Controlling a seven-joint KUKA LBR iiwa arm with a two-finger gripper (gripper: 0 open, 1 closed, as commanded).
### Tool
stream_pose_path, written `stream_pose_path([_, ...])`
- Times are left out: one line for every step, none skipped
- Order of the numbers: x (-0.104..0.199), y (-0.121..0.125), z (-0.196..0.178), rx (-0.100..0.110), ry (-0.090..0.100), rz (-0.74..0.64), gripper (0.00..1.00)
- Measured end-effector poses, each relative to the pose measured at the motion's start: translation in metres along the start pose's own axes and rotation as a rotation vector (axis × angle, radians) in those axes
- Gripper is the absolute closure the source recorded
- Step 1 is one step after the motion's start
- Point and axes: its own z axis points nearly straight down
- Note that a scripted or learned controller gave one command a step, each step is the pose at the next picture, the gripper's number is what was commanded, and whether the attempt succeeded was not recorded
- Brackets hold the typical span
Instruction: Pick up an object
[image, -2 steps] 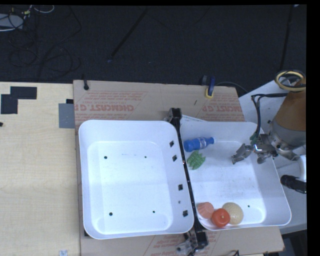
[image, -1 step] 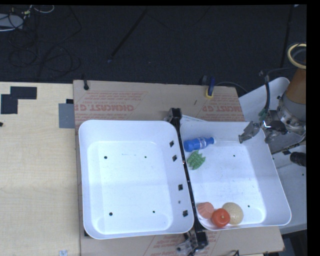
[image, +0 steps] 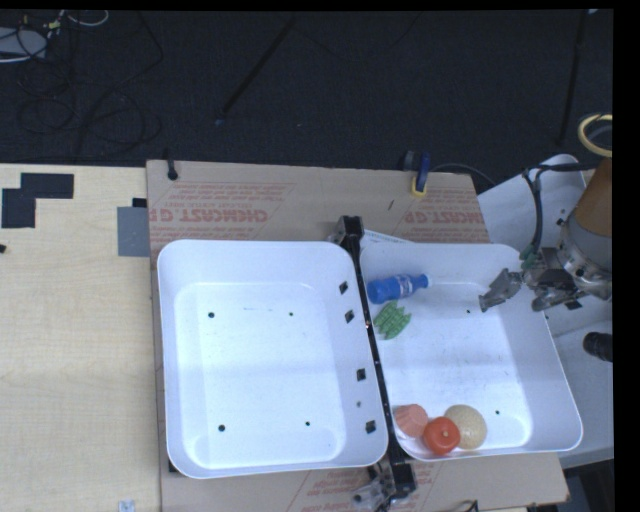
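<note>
- The arm (image: 605, 205) came in as a chunky rounded body, and the bit you could see was mostly that orange-brown band.
- Under the band sat a pale grey ring, sort of a collar around the wrist (image: 585, 262).
- A black cable (image: 536, 205) looped off the wrist side, thin and curved.
- The gripper (image: 522, 288) was dark grey metal, pretty angular, with small brackets and lighter shiny patches.
- One finger (image: 497, 292) looked like a flat grey blade with a darker tip.
- The hardware around the gripper base was a cluttered mix of black and silver parts, too small to pick out screws.
</note>
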Motion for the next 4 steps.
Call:
stream_pose_path([-0.001, 0.001, -0.011, -0.002, -0.001, -0.001, 1.0])
stream_pose_path([0.013, -0.035, 0.051, 0.005, 0.003, -0.001, 1.0])
stream_pose_path([0.064, -0.046, -0.009, -0.005, 0.001, -0.005, 1.0])
stream_pose_path([0.103, -0.031, 0.113, -0.005, -0.001, -0.004, 1.0])
